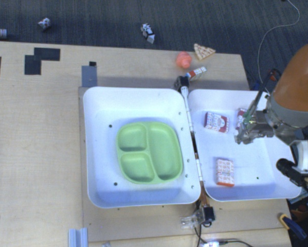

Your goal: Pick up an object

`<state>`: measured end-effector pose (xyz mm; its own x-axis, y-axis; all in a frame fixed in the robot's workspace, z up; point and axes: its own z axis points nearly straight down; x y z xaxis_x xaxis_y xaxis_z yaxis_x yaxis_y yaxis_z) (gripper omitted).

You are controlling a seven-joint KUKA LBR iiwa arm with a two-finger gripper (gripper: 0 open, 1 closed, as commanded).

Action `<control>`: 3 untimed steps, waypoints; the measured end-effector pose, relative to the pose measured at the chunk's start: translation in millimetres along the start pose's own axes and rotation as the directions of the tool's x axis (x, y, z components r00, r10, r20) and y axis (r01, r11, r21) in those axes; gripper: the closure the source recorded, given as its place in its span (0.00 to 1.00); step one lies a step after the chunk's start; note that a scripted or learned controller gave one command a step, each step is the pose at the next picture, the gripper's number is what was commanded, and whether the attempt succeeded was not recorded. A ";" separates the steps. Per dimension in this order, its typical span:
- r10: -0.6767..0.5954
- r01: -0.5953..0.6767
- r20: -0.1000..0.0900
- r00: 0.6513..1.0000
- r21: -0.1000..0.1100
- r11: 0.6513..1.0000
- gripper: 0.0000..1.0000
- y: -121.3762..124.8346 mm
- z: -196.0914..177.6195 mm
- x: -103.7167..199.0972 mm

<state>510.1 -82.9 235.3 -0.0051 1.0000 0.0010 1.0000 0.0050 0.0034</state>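
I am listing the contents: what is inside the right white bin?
Right white bin: two small red-and-white packets, plus the gripper. The arm covers its right part.

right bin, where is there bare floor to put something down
In the right bin, bare floor lies between the two small packets, the upper and the lower, and along the near right side by the lower rim. It is crowded at the far right, where the end effector hangs beside a third item. The left bin has a green divided plate in the middle.
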 end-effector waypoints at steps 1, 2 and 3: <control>0.000 0.000 0.000 1.000 0.000 1.000 1.00 -22.3 -19.4 37.2; 0.002 -0.002 0.002 1.000 0.001 1.000 1.00 58.1 -13.8 -53.7; 0.000 0.000 0.000 1.000 0.000 1.000 1.00 20.8 -25.9 2.2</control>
<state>530.8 -80.7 261.2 -0.0052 1.0000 0.0010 1.0000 0.0052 0.0030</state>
